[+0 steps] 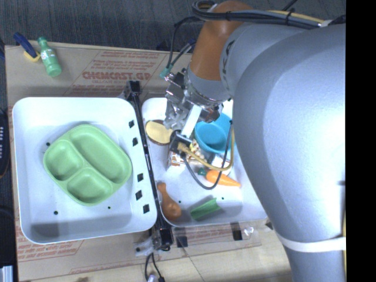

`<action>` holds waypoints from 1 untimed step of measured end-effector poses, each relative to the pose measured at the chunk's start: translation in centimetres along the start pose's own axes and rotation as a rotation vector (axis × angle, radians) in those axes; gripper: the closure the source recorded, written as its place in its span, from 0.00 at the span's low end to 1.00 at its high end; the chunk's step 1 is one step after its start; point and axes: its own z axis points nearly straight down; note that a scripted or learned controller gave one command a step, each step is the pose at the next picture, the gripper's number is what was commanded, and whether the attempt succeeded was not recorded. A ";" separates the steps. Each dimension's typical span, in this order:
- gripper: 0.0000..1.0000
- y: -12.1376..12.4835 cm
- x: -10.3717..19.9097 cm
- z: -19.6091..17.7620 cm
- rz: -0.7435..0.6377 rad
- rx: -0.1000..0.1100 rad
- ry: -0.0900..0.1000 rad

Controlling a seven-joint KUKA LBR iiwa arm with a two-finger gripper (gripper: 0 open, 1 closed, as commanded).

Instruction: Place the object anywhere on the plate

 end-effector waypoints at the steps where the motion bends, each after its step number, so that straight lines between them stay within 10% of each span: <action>1: 1.00 -1.0 1.8 4.9 -0.017 0.005 -0.007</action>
